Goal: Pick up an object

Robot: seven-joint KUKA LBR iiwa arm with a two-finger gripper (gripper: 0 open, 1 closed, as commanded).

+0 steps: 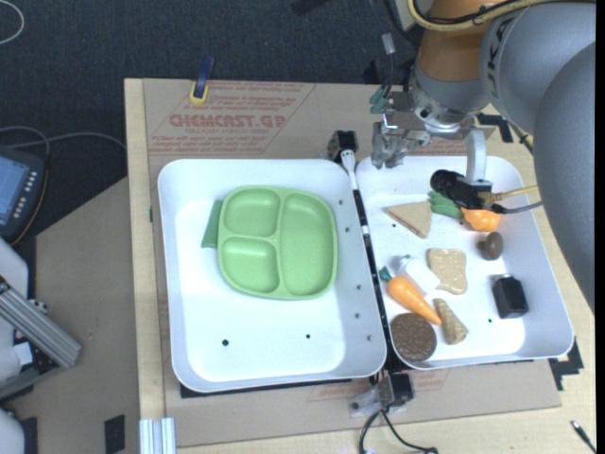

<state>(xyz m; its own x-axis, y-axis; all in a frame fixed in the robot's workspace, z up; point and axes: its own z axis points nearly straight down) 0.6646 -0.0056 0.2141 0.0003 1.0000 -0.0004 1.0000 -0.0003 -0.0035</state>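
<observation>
Left bin (189, 329) holds a green divided plate (279, 242); right bin (544, 282) holds food toys (carrot (412, 295), cookie (413, 337)); gripper (388, 155) narrow, empty.

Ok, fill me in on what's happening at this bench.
A grey KUKA arm reaches in from the right, its gripper poised over the far left corner of the right bin, with nothing between its fingers. That bin holds toy food: a carrot, a triangular slice, a bread slice, a brown round cookie and a black block. The left bin holds a green divided plate.
</observation>
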